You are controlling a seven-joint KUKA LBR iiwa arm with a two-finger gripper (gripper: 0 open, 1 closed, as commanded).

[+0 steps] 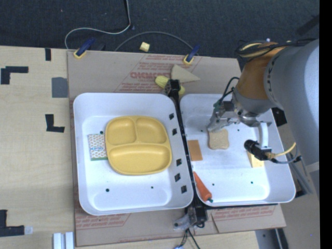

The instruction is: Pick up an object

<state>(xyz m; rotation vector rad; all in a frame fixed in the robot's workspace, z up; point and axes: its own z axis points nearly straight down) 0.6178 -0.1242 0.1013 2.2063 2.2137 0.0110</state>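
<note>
We found the gripper low in the right bin, directly above the beige sponge block. We could not tell its grip state. We judged a centred, vertical descent best before closing.

Two white bins; one yellow plate; one bread slice; one carrot

Wooden bench, cardboard sheet on it — two white bins atop, possibly clamped.
</note>
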